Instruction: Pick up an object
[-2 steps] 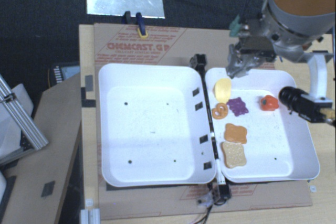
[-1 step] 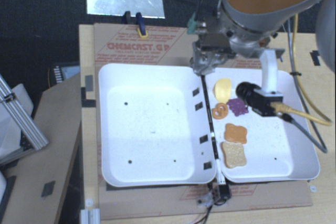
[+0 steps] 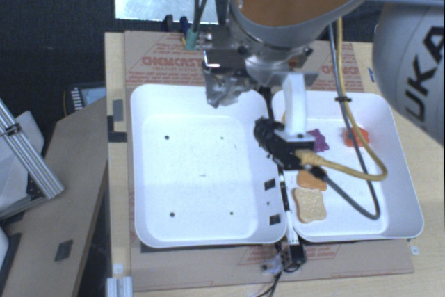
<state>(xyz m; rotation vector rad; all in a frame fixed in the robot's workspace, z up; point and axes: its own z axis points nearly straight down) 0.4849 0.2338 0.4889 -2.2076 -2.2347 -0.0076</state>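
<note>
The grey arm with its orange band hangs over the back of the bench. Its gripper [image 3: 225,89] sits low over the back right corner of the left bin [image 3: 149,149]. Nothing shows beneath it. In the right bin [image 3: 400,177] lie a purple piece [image 3: 319,141], a red-orange piece [image 3: 355,137], a small orange piece [image 3: 311,181] and a tan toast-like slice [image 3: 310,205]. These objects lie to the right of the gripper and nearer the front. Part of the purple piece is hidden behind a white bracket [image 3: 295,108].
A black fitting [image 3: 275,139] with a yellow cable [image 3: 348,170] and a dark cable hangs from the arm over the wall between the bins. Both bins rest on a cardboard sheet [image 3: 167,59]. An aluminium rail [image 3: 24,156] stands at the left.
</note>
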